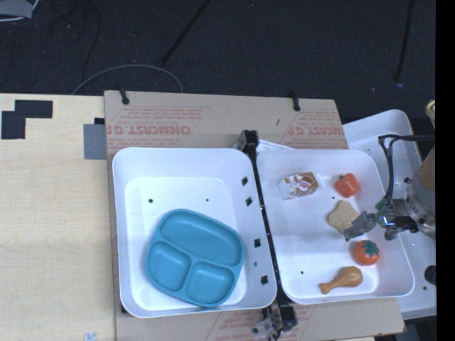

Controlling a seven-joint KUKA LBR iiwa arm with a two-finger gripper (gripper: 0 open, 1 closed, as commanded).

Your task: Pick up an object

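Item: two-finger gripper (360, 225), dark grey, entering the right-hand shallow white bin (313, 290) from the view's right. Whether it is open or closed cannot be told; nothing is visibly held in it.

Item: tan, flat, bread-like toy slice (343, 214). Lies touching or just beside the gripper's tip, on its up-and-left side. Nearest candidate for the pick. Long axis appears to run diagonally, from upper right to lower left, roughly across the gripper's line of approach.

Item: round red toy tomato with green top (366, 252). Just below the gripper, slightly to its right; near but apart.

Item: small orange-red rounded toy fruit (347, 185). Above the gripper, a little to its left, beyond the tan slice.

Item: brown-and-white printed packet (299, 185). Up and well to the left of the gripper.

Item: tan toy chicken drumstick (342, 280). Below the gripper, slightly left, past the tomato; long axis near horizontal, thick end toward the right.

Item: blue plastic divided plate with three compartments (194, 257). In the left-hand white bin (135, 183), well apart to the gripper's left.

Assessment: the single arm works the right bin; the coming move appears to turn on the tan slice at the gripper's upper left, reachable by a short advance leftward. Its flatness may make the grasp slip.
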